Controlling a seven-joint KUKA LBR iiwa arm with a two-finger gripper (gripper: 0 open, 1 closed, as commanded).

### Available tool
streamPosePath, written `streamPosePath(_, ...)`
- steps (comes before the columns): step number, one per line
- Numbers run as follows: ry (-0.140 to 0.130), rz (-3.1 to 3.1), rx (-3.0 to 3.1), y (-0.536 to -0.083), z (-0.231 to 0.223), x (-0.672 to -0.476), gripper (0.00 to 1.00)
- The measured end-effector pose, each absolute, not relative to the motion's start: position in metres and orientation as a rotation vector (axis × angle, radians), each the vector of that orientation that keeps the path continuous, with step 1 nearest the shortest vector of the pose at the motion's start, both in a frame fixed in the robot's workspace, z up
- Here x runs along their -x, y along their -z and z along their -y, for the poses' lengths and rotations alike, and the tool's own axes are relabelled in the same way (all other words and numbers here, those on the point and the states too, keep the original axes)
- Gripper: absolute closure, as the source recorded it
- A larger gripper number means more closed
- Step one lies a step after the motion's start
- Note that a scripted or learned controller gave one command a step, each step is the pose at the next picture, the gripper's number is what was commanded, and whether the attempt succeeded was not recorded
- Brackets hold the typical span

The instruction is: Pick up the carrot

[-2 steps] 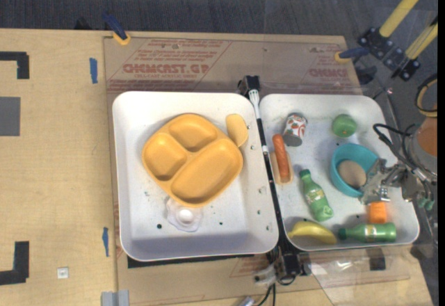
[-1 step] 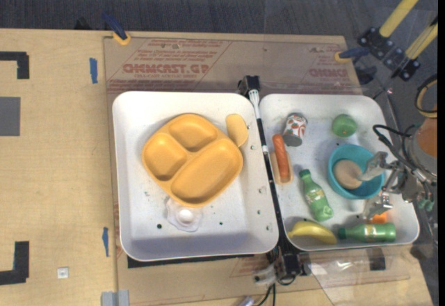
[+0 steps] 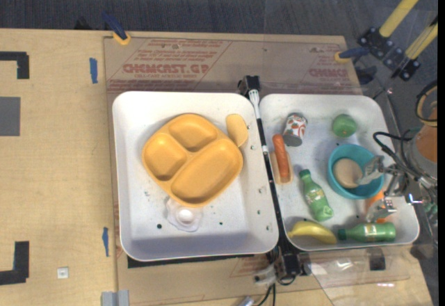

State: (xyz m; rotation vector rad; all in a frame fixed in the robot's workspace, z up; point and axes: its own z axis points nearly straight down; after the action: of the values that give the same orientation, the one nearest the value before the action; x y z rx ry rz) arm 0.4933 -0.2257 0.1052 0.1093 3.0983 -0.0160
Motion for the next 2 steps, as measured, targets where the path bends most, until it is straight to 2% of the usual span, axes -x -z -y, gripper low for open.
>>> streamPosePath(1, 0.016, -3.075, -0.362, -0.104, 0.228, -0.556, 0.0)
streamPosePath(2, 0.029, -3.09, 0.0, -0.104, 0.23, -0.542, 0.0)
